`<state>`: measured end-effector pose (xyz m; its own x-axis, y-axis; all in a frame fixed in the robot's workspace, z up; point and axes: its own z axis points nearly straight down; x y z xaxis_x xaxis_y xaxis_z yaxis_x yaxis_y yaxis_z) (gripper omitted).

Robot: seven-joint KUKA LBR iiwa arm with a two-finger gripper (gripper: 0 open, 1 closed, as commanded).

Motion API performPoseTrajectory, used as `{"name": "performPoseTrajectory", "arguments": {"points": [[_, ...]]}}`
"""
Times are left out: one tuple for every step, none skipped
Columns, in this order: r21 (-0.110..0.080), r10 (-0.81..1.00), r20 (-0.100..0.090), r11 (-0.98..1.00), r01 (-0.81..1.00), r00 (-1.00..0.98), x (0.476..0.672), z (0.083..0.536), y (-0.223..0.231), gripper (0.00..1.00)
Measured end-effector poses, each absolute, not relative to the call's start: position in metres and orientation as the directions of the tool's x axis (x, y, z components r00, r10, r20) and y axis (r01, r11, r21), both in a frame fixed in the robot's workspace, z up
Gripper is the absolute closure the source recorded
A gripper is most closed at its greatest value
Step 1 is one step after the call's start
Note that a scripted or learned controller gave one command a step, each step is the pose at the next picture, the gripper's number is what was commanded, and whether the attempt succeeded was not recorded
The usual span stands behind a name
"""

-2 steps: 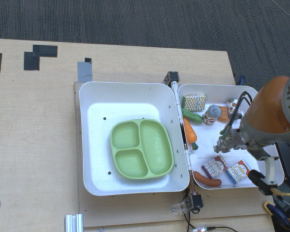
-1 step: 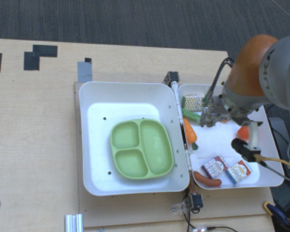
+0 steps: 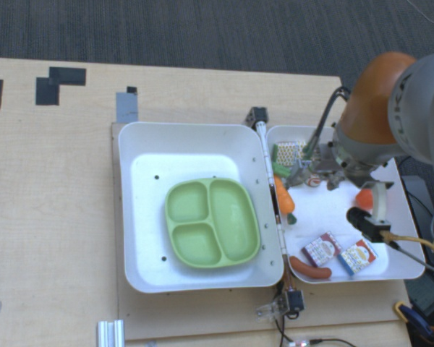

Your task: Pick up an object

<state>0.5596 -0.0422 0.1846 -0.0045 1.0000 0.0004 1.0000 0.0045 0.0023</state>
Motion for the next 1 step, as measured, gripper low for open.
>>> {"name": "performPoseTrajectory", "arguments": {"points": [[0.005,1.000,-0.001,0.002,1.000,-0.002,0.5157,0.0865,-0.1135,0.00]]}}
